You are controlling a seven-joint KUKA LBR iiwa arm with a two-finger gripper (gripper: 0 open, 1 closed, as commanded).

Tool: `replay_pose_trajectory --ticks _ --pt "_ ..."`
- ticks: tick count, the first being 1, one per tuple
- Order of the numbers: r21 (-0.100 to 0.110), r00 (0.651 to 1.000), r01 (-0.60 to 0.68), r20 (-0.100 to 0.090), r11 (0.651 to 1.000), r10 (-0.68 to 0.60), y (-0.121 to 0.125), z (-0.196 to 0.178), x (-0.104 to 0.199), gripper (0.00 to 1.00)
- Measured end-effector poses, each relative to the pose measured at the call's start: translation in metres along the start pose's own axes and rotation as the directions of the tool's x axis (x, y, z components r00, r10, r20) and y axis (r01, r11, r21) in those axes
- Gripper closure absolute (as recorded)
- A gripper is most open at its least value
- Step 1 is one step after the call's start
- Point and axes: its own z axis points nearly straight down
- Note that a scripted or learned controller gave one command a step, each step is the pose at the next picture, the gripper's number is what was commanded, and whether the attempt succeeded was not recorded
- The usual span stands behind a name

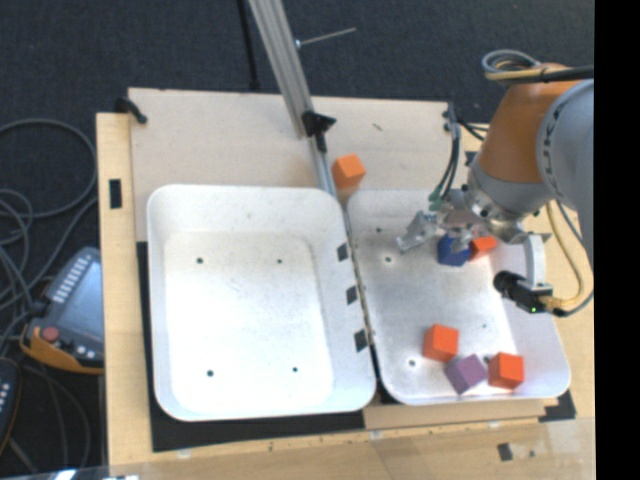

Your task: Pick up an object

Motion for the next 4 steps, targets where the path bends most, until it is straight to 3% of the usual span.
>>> replay_pose_trajectory --ticks 1,2,3,4 --pt "0.019 1.000 -0.008 -0.002 1.000 0.008 -0.068 0.069 -0.016 0.00" --pt "0.005 1.000 -0.006 0.000 1.000 0.006 -0.115 0.080 -0.009 0.00" --pt "0.002 1.000 -0.010 0.001 1.000 0.010 -0.113 0.069 -0.010 1.00" --pt "0.000 1.000 0.007 -0.004 1.000 -0.007 -0.059 -0.023 0.088 1.00"
